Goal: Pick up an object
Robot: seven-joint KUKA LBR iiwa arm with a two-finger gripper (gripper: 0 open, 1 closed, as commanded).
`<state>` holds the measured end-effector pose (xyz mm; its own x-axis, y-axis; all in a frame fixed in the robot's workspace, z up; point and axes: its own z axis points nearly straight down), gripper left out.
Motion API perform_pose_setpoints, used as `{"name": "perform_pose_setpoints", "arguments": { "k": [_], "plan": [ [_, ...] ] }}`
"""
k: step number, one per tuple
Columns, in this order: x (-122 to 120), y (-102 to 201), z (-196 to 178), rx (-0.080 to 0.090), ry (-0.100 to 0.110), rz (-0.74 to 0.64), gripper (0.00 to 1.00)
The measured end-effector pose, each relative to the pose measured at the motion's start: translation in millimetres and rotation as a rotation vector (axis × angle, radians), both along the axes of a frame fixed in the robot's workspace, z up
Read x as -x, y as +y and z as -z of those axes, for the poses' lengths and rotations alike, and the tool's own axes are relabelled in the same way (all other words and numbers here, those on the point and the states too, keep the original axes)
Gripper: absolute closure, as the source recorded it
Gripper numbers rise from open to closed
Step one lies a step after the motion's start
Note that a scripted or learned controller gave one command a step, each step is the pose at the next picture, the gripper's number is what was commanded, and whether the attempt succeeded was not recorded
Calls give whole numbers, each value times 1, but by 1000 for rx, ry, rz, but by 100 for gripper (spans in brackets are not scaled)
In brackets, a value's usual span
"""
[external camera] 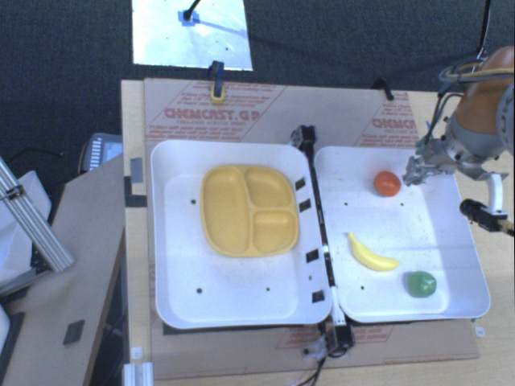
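Approach step, by your view: tool (416, 172) just right of the orange ball (387, 183), nothing visibly gripped; open or clenched, can't tell. Next: centre over ball, descend.

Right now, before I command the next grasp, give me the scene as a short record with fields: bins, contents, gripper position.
left bin: yellow divided plate, lying flat near its middle
right bin: orange-red round fruit at the far side; banana in the middle; green round fruit at the near side
gripper: over the right bin, just right of the orange-red fruit
held object: none seen between the fingers
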<state>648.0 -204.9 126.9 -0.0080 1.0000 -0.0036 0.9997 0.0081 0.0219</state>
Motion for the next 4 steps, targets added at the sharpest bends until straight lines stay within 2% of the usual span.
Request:
{"name": "perform_pose_setpoints", "arguments": {
  "k": [1,2,3,4],
  "plan": [
    [7,4,-57,-1,15,2,100],
    [6,4,-101,-1,15,2,100],
    [4,3,-129,-2,17,2,100],
    [16,47,-134,-3,21,0,100]
  ]
}}
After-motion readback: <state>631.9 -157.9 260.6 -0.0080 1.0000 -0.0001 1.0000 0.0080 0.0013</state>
